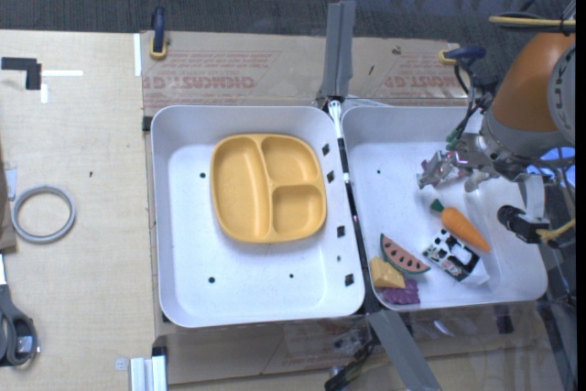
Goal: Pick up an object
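My gripper hangs over the right bin, near its middle, open with nothing between its fingers. Just below and right of it lies an orange carrot with a green tip. Along the bin's front edge are a watermelon slice, a yellow cheese wedge, a purple grape bunch and a black-and-white packet. A yellow divided plate lies in the left bin.
A raised divider separates the two bins. On the bench at far left lie a grey tape roll and scissors. A blue-and-yellow clamp sits behind the left bin. Cables and arm parts crowd the right bin's right side.
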Available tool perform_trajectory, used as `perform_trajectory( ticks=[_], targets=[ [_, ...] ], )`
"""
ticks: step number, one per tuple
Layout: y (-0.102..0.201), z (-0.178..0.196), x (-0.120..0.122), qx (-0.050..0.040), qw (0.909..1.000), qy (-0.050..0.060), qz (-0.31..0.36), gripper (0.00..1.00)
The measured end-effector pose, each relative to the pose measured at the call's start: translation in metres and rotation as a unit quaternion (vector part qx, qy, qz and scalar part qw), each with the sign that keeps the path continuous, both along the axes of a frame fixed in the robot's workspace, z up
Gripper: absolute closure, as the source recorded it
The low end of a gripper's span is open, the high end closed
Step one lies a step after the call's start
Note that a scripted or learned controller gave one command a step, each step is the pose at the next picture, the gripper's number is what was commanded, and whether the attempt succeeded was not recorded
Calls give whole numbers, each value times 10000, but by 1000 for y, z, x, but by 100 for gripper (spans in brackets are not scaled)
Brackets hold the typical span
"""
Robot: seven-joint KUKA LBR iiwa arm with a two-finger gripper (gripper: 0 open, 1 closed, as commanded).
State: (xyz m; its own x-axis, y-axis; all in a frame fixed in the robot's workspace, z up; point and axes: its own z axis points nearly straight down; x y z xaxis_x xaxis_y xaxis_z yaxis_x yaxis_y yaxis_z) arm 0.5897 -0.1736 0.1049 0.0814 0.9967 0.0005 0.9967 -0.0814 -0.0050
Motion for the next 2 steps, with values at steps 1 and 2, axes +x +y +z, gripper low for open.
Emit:
perform_trajectory(
  ticks=[1, 2],
  targets=[
    [-37, -15, -58, 26, 10000, -2, -29, 0],
    [-36, -16, -113, 18, 10000, 7, 45, 0]
  ],
)
